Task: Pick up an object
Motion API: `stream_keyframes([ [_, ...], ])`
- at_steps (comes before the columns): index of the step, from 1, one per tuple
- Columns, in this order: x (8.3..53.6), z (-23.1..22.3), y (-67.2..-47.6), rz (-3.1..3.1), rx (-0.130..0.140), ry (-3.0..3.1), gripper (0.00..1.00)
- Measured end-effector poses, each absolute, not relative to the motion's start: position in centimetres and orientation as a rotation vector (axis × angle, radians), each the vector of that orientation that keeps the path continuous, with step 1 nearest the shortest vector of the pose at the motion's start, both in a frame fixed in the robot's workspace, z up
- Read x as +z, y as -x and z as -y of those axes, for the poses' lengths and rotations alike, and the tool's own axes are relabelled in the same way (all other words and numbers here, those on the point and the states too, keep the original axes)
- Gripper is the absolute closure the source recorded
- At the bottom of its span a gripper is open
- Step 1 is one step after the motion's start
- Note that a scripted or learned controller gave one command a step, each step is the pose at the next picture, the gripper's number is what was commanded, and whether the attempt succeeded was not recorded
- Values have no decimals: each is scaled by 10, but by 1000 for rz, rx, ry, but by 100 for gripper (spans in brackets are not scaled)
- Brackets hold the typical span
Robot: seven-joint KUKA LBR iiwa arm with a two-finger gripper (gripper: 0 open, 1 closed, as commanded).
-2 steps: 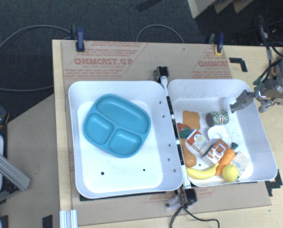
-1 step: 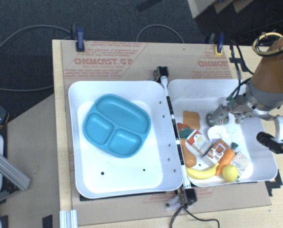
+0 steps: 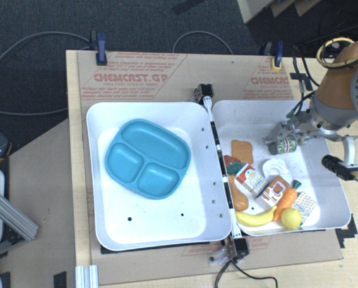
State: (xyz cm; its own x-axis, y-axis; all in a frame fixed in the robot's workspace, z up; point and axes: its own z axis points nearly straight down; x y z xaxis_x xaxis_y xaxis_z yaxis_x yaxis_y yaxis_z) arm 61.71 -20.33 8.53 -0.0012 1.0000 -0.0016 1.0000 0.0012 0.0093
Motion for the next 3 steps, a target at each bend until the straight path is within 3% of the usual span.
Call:
stream_keyframes([
  [1, 100, 202, -617, -2215, 11, -2211, 100],
  [2, 90, 147, -633, -2220, 7, -2209, 100],
  [3, 192, 56, -620, -2228, 17, -2206, 100],
])
